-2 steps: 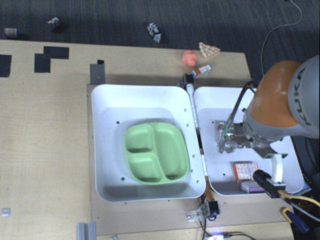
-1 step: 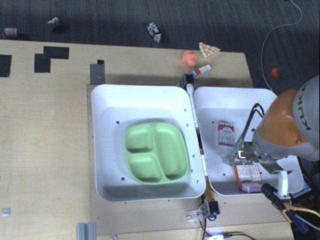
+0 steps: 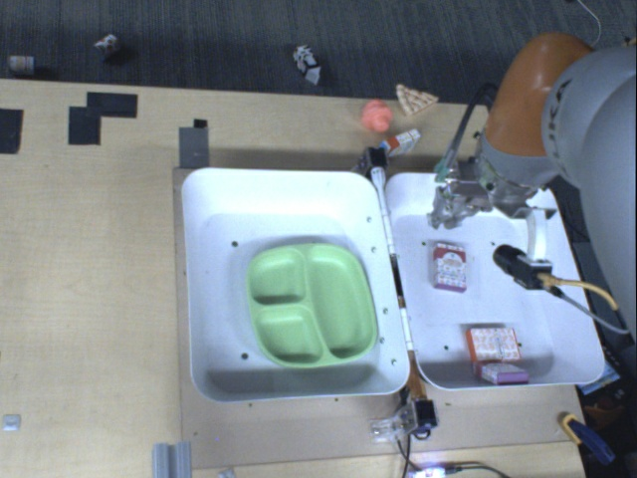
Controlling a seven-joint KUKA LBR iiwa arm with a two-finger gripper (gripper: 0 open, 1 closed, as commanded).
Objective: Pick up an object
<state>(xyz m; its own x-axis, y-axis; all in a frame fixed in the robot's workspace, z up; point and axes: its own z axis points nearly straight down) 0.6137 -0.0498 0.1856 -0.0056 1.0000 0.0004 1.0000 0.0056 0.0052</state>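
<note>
My gripper [image 3: 450, 213] hangs over the far part of the right bin [image 3: 567, 297]. It is open with nothing between its fingers. Just in front of it a small red and white box [image 3: 450, 267] lies flat on the bin floor, apart from the gripper. Nearer the front of the same bin lie a second patterned red and white box [image 3: 493, 343] and, touching its front side, a small pink block [image 3: 505, 373].
The left bin [image 3: 209, 217] holds a green divided plate [image 3: 311, 303]. Behind the bins on the bench lie an orange ball [image 3: 376, 117], a wedge-shaped piece [image 3: 415, 99] and a small tube [image 3: 402, 142]. The grey arm [image 3: 587, 98] fills the upper right.
</note>
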